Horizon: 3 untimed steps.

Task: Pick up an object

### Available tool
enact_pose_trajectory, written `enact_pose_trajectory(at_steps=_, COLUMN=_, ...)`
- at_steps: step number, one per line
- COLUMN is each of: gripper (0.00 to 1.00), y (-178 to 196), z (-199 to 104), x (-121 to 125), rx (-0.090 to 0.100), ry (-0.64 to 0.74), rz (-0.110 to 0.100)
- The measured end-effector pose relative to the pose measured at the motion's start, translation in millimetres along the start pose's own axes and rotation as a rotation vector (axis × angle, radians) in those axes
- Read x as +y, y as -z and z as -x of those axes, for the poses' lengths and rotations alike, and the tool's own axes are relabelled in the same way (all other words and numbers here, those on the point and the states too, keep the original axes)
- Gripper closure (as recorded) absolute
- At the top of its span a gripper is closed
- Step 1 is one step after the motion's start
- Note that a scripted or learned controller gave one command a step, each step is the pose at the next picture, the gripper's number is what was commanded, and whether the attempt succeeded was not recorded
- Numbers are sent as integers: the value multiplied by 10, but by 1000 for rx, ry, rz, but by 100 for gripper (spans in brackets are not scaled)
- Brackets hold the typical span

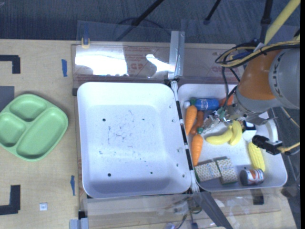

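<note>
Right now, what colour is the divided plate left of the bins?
Light green; the divided plate shows best in the camera view.

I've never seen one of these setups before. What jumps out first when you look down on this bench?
The big grey arm with its orange band reaches in from the right, its tool low over the right bin, among toy food: two carrots, bananas, corn. The left bin beside it is plain white, and a green divided plate lies far left on the bench.
</note>
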<state>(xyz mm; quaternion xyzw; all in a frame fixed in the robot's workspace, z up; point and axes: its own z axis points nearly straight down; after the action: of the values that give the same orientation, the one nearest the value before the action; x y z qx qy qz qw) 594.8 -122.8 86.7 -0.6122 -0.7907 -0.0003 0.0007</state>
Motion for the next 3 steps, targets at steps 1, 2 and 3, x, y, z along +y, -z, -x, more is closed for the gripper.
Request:
enact_pose_trajectory(at_steps=1, gripper=0, y=8, z=78, x=362, rx=0, ry=103, rz=-19)
enact_pose_trajectory(at_steps=2, gripper=0, y=365, z=652, x=-12, rx=-3, ry=226, rz=7)
enact_pose_trajectory(at_steps=3, gripper=0, y=285, z=696, x=-136, rx=-16, ry=325, rz=53)
